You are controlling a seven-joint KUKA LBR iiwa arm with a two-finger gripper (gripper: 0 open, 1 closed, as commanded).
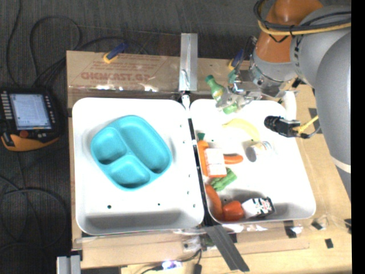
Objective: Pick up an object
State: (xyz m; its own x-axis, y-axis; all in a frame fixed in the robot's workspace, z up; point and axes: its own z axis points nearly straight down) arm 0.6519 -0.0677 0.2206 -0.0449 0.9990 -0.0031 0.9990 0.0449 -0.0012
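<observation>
**Gripper raised at the far rim with a green bottle**

Lying nearest in the right bin (296, 181) were a tomato (231, 210), carrots and a small carton. Farther back, the gripper (227, 100) hung above the far rim, jaws apparently clamped on a green bottle (215, 88). The pick looked nearly finished, though the grasp seemed unproven.

Green bottle (215, 88) with yellow cap, tilted, at far rim of right bin (296, 170), just beside gripper (232, 100); whether it is gripped cannot be told. Yellow banana (244, 126) lies flat just below. Orange carrot (232, 158), green pea pod (223, 180), red pepper (232, 210) clustered along bin's left wall.
</observation>
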